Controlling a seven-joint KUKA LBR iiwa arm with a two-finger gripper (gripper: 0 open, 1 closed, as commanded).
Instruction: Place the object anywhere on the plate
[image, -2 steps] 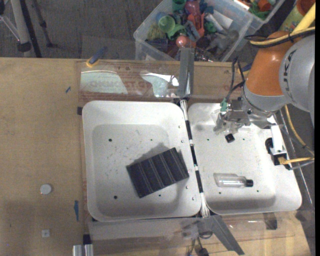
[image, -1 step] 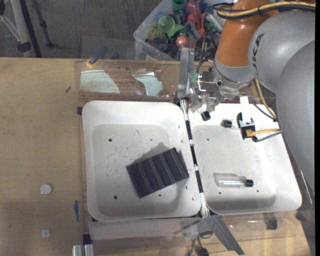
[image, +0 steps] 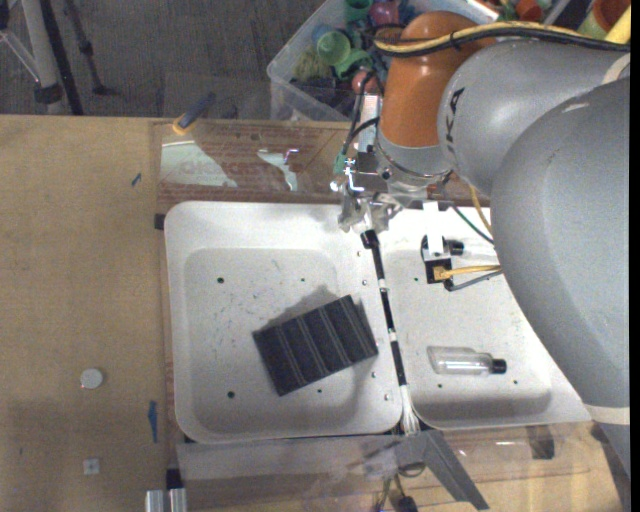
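Fingers (image: 358, 215): hanging at twelve o'clock above the bin divider, grip state unreadable. Bottle (image: 466, 362): lying in right bin (image: 520, 400), five o'clock. Ribbed plate (image: 315, 343): waiting in left bin (image: 200, 250), seven o'clock.

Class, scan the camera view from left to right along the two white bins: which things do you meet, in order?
Left bin → dark ridged plate → black divider between the bins → clear bottle with a black cap, lying in the right bin. The gripper hangs over the divider's far end, so it is left out.
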